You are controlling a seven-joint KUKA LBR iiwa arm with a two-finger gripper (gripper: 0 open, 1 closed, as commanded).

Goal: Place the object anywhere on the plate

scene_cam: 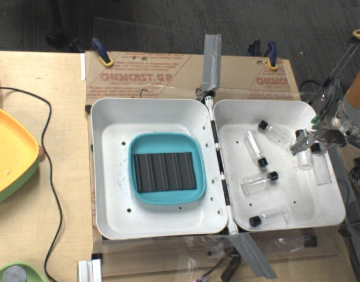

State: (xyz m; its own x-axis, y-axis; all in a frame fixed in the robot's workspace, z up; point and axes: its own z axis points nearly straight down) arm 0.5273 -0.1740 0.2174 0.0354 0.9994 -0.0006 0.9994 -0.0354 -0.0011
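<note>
Camera view shows the gripper (307,147) over the right bin's (238,207) right edge, fingers clamped on a clear vial (305,158), the teal plate (167,200) sitting mid left bin (109,175).

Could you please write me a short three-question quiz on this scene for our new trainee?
1. True or false: the teal plate lies in the left bin.
2. Which bin holds the clear vials, such as the one with a black cap? A) left bin B) right bin
3. Over which bin is the hand?

Key: 1. True. 2. B; the vials lie scattered on its floor. 3. The right bin, near its right side.
</note>
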